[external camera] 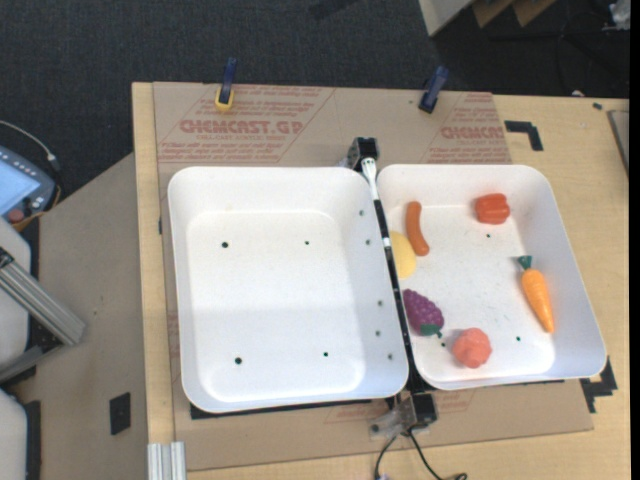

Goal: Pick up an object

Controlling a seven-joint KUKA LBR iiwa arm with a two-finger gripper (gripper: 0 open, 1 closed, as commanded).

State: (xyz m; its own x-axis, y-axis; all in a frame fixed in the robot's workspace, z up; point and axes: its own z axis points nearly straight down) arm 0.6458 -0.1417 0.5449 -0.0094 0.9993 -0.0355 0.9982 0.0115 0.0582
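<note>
You've got two shallow white plastic bins side by side on a brown cardboard sheet (300, 118). All the pick candidates sit in the right bin (560, 268); the left bin (200, 298) has only its bare floor with small dark holes.

Contents:
- red toy pepper (491, 208), far corner, well apart from the rest
- orange toy carrot with green top (537, 296), lying along the right wall
- orange-brown toy sausage (416, 228), touching or just beside the pale yellow rounded piece (402, 255), which is jammed against the centre divider
- purple toy grape bunch (423, 312), also close to the divider
- pinkish-red round toy fruit (471, 347), near the front edge

Gripper state: can't tell from this view.

My call: the pepper or the round fruit is the easiest target, since both have room around them. Divider-side items risk finger collision with the rim.
</note>
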